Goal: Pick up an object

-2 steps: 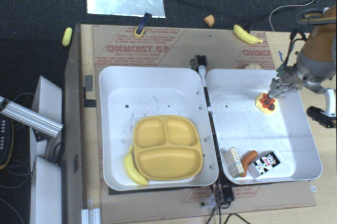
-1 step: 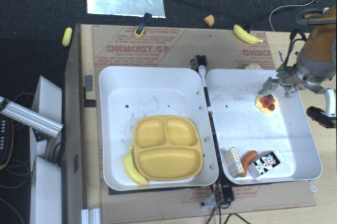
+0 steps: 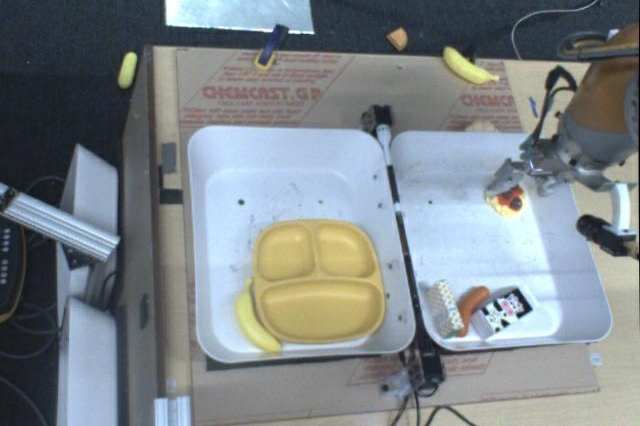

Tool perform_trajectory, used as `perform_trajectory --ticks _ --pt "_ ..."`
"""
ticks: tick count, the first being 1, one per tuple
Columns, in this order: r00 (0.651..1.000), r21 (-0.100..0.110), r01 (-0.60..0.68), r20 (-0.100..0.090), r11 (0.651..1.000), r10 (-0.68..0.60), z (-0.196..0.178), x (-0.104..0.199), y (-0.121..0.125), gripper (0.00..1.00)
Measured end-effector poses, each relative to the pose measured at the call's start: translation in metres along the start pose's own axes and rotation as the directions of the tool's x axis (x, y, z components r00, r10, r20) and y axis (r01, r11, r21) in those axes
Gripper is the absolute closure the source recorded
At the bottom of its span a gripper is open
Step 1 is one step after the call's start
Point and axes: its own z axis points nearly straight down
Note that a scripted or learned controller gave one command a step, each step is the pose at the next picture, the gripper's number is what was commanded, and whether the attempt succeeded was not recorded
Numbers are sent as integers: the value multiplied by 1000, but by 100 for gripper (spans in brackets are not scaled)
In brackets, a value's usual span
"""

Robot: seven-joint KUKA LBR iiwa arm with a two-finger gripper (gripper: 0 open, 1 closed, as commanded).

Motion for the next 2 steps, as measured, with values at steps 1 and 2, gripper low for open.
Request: perform_trajectory --ticks 1,2 --pt "1000 -1 0 0 1000 0 4 0 -6 0" --pt "1000 -1 -1 1 1000 1 2 0 -14 0"
